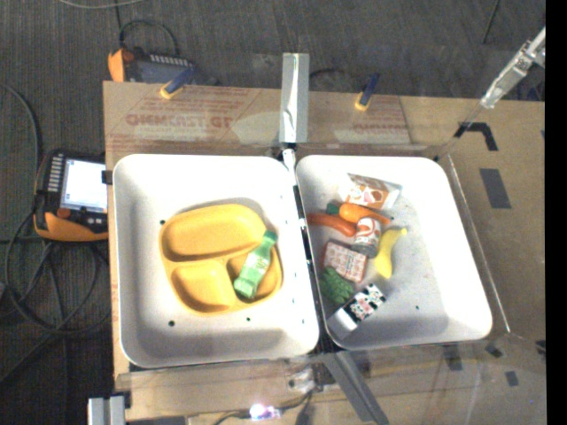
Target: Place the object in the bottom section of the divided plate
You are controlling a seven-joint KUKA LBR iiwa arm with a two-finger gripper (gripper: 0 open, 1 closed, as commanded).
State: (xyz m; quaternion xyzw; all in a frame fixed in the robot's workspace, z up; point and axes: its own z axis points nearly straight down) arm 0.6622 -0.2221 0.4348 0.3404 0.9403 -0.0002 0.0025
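A yellow divided plate [199,237] lies in the left white bin [133,326]. A green bottle [255,266] lies tilted on the plate's lower right compartment, its cap pointing up toward the plate's right rim. At the far upper right, a pale slender part of my gripper [509,73] hangs over the cardboard bench, well away from both bins. Nothing is seen held in it.
The right bin [461,308] holds several items: a carrot [359,212], a banana [388,250], a snack packet [372,189], a red pack [344,260], a green vegetable [335,285] and a black-and-white piece [361,305]. A metal divider [293,104] stands behind the bins.
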